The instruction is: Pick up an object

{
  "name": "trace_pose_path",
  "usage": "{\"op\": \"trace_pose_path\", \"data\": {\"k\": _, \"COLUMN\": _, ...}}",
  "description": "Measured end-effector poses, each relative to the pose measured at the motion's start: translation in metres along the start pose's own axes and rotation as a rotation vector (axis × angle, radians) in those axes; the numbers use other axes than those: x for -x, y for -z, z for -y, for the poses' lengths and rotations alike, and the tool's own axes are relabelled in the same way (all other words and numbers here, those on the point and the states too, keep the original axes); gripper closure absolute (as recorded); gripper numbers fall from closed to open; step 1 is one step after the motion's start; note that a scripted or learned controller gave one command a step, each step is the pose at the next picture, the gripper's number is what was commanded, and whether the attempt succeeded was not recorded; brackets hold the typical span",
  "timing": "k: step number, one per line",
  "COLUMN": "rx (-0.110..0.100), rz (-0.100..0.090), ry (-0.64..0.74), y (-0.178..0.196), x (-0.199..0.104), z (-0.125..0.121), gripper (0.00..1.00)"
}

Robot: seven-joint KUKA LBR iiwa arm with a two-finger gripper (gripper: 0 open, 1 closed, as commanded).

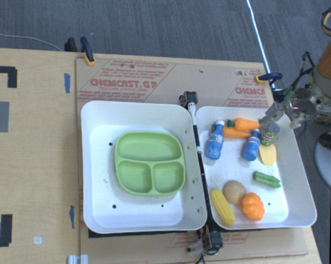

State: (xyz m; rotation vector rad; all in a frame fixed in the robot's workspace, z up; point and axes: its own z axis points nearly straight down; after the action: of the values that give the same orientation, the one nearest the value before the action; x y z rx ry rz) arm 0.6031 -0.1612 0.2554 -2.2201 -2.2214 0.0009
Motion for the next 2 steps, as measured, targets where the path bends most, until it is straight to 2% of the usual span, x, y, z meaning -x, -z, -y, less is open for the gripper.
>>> {"op": "trace_pose_path", "data": {"k": 1, "rx": 0.0, "rz": 0.0, "ry": 0.001, "y": -0.16, "x": -0.01, "z": -0.023, "gripper": 0.0}}
{"op": "trace_pose_path", "data": {"k": 2, "rx": 0.003, "rz": 0.001, "ry": 0.001, "y": -0.149, "x": -0.009, "z": -0.024, "gripper": 1.0}}
